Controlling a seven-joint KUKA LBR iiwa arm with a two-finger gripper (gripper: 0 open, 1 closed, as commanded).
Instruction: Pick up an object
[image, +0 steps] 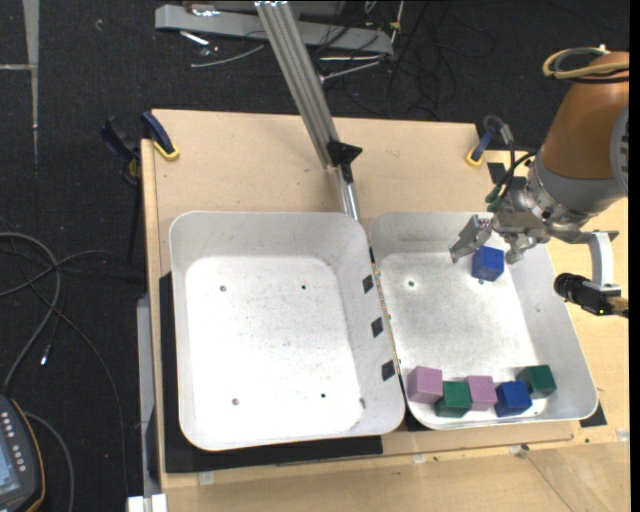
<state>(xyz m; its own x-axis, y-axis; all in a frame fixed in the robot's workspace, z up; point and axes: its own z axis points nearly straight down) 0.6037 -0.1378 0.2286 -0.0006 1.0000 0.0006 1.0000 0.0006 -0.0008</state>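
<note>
My gripper (489, 248) hangs over the far part of the right bin (560, 330). Its two fingers are spread apart, so it is open. A blue cube (488, 264) lies between and just below the fingertips, with a small shadow right under it, and the fingers do not visibly clamp it. Along the right bin's near edge stands a row of blocks: a purple cube (425, 383), a green cube (455, 397), a pink cube (481, 391), another blue cube (513, 397) and a dark green cube (540, 379).
The left bin (180, 300) lies beside the right one, the two meeting at a raised rim (375, 300). A metal pole (310, 90) slants down from the top to that rim. Clamps (160, 140) (485, 140) sit on the bench's far corners.
</note>
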